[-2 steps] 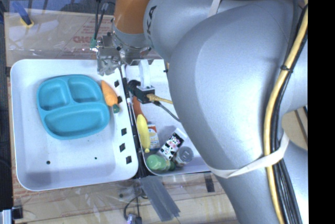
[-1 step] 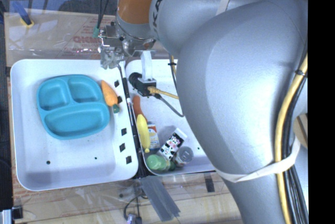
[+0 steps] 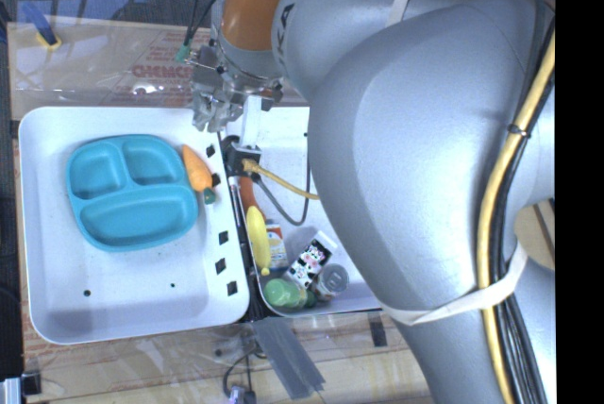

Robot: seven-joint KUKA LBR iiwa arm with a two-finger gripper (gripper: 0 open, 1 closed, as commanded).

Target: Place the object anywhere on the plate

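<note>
A blue divided plate (image 3: 132,190) lies in the left white bin (image 3: 113,308). An orange toy carrot (image 3: 196,168) with a green end rests against the plate's right rim, pointing toward the bin's front. My gripper (image 3: 211,115) hangs over the far right part of the left bin, just behind the carrot and apart from it. Nothing shows between the gripper and the carrot.
The right bin (image 3: 354,303) holds a yellow banana (image 3: 256,237), a green item (image 3: 283,294), a black-and-white patterned piece (image 3: 310,262), a grey can (image 3: 333,279) and a reddish item (image 3: 246,193). The big grey arm covers most of that bin. Clear plastic sheeting (image 3: 104,62) lies behind the bins.
</note>
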